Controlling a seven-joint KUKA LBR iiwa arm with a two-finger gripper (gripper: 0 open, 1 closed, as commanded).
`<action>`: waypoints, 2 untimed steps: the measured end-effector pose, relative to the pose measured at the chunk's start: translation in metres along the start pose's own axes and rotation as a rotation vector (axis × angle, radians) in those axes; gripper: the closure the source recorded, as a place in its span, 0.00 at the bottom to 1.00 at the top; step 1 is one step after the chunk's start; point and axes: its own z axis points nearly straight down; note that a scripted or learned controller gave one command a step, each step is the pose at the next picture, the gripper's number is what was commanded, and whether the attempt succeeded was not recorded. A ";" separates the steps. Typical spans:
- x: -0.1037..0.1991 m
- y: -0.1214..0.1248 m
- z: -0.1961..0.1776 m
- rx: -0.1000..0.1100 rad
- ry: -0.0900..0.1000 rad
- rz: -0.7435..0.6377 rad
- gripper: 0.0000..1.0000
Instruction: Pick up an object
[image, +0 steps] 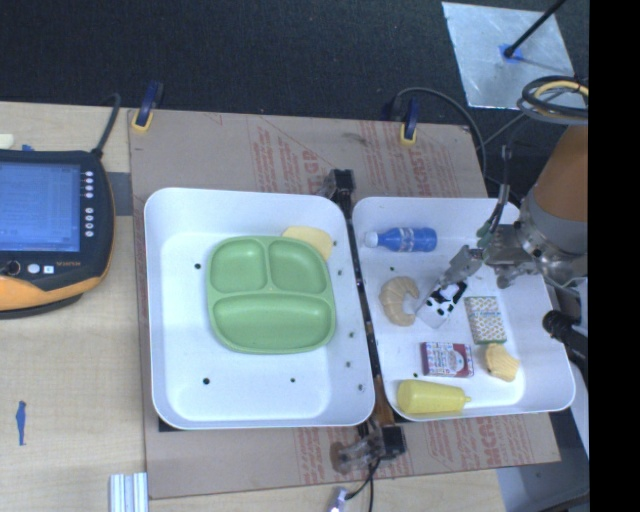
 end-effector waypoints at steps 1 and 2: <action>0.003 0.047 0.094 0.000 -0.002 -0.002 0.00; 0.022 0.084 0.106 -0.001 -0.002 -0.002 0.00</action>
